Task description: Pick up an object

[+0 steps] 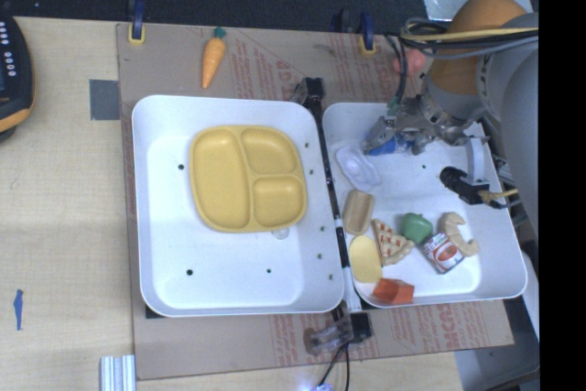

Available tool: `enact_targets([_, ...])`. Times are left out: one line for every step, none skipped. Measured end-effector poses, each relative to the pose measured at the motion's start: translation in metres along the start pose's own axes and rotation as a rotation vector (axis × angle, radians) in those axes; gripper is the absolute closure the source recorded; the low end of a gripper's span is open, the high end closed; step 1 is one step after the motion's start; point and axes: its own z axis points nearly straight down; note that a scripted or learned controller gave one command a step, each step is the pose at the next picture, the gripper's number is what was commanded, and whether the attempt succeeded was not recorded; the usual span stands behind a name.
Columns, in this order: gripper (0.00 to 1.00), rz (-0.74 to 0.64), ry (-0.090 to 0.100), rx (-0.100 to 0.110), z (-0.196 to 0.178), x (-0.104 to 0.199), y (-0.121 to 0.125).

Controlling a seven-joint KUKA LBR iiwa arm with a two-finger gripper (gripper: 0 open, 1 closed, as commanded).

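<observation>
My gripper [392, 135] hangs low over the far end of the right bin [499, 288], and the grey arm reaches in from the right. A small blue thing [378, 143] shows just at its tip; I cannot tell whether it is held. A clear plastic piece [352, 166] lies just left of and below the gripper. Toward the near end lie a tan roll [357, 211], a pizza slice [391, 243], a green pepper [417, 226], a red can [443, 255], a tan figure [457, 229], a yellow oval [364, 260] and an orange-red block [394, 291].
The left bin [165, 279] holds a yellow divided plate [247, 176]. A toy carrot [212, 58] lies on the cardboard beyond the left bin. A pink thing [414, 61] sits behind the right bin. A handheld device [13, 73] rests at the bench's left edge.
</observation>
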Motion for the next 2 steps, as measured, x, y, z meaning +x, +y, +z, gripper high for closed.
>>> enact_targets([0.0,0.009,-0.001,0.007,0.001,-0.078,-0.094])
enact_targets([0.0,-0.013,0.001,0.029,0.002,-0.042,-0.004])
